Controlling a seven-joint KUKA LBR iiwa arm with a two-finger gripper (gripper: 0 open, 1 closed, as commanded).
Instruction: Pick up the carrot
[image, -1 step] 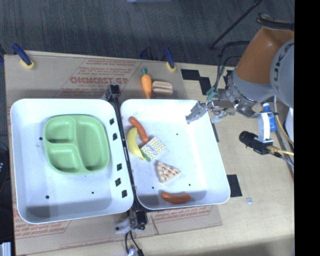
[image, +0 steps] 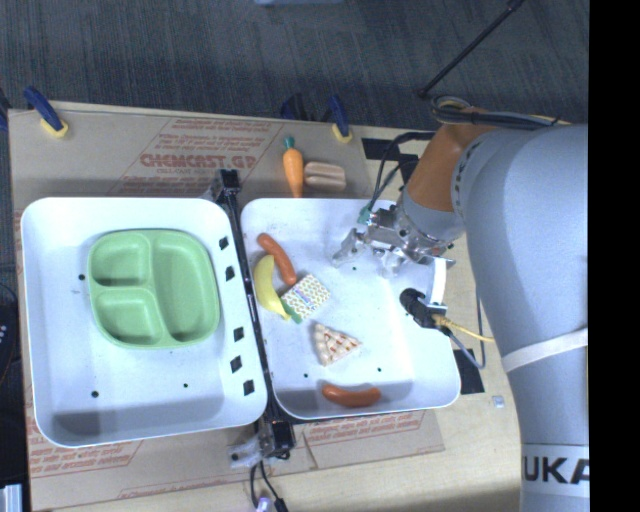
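Green tray (image: 155, 285) sits in the left bin (image: 40, 330); carrot (image: 292, 170) lies on the desk just behind the right bin (image: 420, 385), beside a bun (image: 325, 176), not picked yet. Claw (image: 378, 250) hovers over the right bin's back right, fingers spread, holding nothing, well short of the carrot. Cardboard reads "CHEMCAST GP"; arm shows "KUKA".

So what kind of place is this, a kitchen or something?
Probably a robot lab, not a kitchen. A big grey arm reaches over two white bins on a cardboard-covered bench, and the food looks like toys: a carrot, a banana, and a pizza slice.
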